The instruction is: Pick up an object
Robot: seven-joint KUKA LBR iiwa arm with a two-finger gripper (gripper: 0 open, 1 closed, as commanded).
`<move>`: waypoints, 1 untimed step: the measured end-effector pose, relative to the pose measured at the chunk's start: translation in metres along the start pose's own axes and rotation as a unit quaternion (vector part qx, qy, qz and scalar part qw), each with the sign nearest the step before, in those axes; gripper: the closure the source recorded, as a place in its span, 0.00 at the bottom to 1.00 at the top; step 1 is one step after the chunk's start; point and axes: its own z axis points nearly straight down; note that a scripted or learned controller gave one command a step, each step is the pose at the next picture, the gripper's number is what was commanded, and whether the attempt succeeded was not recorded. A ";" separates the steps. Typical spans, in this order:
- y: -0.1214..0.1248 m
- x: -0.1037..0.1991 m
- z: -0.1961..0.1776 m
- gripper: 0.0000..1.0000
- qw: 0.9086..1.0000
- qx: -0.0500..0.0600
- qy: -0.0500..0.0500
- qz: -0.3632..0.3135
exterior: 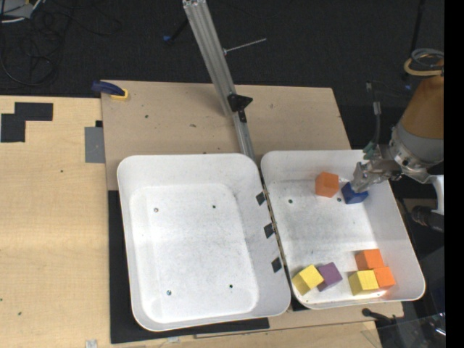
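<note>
The right bin holds an orange cube near its far side, with a small blue block just to its right. My gripper hangs right above the blue block, at the bin's far right. Along the bin's near edge lie a yellow cube, a purple cube, another yellow cube and two orange cubes.
The left bin lies beside the right one, with black clips on the seam between them. A slanted aluminium bar rises behind the bins. The arm's orange band sits at the right edge.
</note>
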 end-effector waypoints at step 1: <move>0.000 -0.001 -0.026 1.00 1.000 0.001 0.000 0.000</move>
